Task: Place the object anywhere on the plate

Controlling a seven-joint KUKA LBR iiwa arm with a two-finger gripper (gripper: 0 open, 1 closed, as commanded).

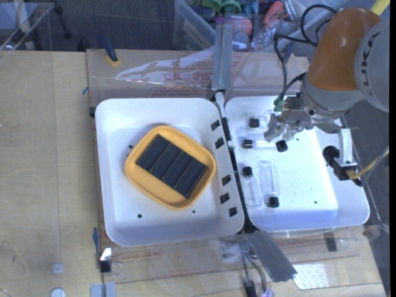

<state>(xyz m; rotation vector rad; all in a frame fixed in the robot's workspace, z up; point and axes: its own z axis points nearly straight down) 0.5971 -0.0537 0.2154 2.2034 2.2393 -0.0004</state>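
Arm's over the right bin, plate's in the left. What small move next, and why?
Probably lower the gripper onto the clear object lying in the right bin and try a grasp. The yellow plate in the left bin carries only a dark ribbed slab, and nothing shows between the fingers, so nothing is ready to carry over yet.

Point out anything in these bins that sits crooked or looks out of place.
The square yellow plate in the left white bin sits rotated, corners askew to the bin walls, with a dark ribbed slab on it. The right white bin holds a clear plastic piece.
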